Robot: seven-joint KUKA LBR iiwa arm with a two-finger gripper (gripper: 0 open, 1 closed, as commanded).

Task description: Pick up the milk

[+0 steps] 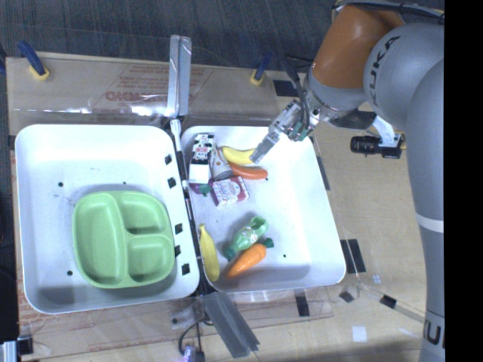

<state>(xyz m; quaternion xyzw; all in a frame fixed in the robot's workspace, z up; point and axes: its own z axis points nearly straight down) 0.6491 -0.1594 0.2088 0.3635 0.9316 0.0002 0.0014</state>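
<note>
Pincer [259,154] hung low over the upper part of the right bin [317,202], its tip just beside the banana [237,155] and the orange-red piece [249,173] under it; whether the tip was spread or closed could not be told at that slant, and nothing was seen gripped; milk [201,157], judged to be the small white-and-black carton, lay along the bin's left wall near the top corner, apart from the pincer, with the banana between the two; a pinkish packet [229,191] sat just below the carton, touching or nearly so; lower down lay a green item [247,237], a carrot [247,258] and a second banana [208,252] against the left wall; left bin [38,202] held a green tray [124,238]; for the step in hand, the reach toward the carton, the sound course seemed to be shifting left past the banana, squaring over the carton's middle and closing across its narrow sides, since the wall crowded one flank and the packet the lower end; a descent too near the banana risked nudging it or catching the wrong thing; hard to make out: the carton's print, its exact lower end where it met a white block, and the pincer's tip, blurred against the banana; arm [392,59] cut off at the right.
</note>
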